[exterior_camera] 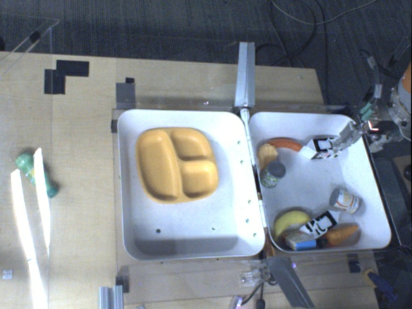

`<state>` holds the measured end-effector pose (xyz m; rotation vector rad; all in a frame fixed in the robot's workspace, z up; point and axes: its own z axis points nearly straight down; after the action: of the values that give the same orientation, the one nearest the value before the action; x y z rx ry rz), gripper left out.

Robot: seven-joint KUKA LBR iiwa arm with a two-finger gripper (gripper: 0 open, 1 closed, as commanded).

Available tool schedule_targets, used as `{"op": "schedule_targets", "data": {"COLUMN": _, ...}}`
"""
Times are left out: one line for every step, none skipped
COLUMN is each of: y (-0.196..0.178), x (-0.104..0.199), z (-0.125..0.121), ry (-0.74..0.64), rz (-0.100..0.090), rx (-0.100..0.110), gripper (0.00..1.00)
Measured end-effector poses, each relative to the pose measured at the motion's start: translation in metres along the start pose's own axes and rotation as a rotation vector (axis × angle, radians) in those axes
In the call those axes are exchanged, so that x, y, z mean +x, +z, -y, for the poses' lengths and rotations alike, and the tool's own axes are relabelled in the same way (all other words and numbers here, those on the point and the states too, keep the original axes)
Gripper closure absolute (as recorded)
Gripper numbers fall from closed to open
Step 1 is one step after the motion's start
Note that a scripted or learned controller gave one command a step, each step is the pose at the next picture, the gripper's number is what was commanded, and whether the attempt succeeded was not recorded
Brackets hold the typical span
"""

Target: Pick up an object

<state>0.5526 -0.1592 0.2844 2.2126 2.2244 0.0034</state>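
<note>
Fingers on the gripper (329, 145) were too small/blurry to call, so couldn't tell if open or closed. It sat low over the right bin (380, 201), upper part, w/ a black-and-white tag thing (322, 148) right at its tip. Nearby lay an orange carrot-ish piece (283, 145) and a small jar w/ grey lid (273, 172). Bottom of that bin had a yellow lemon-like obj (291, 221), a can (345, 201) tipped on its side, plus a blue item (302, 242). Left bin (129, 224) held a yellow divided tray (177, 163).
</note>
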Motion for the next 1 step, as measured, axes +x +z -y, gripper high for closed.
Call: {"op": "schedule_targets", "data": {"y": -0.0475, "x": -0.0003, "z": 0.0161, "ry": -0.395, "rz": 0.002, "rx": -0.005, "gripper": 0.0}}
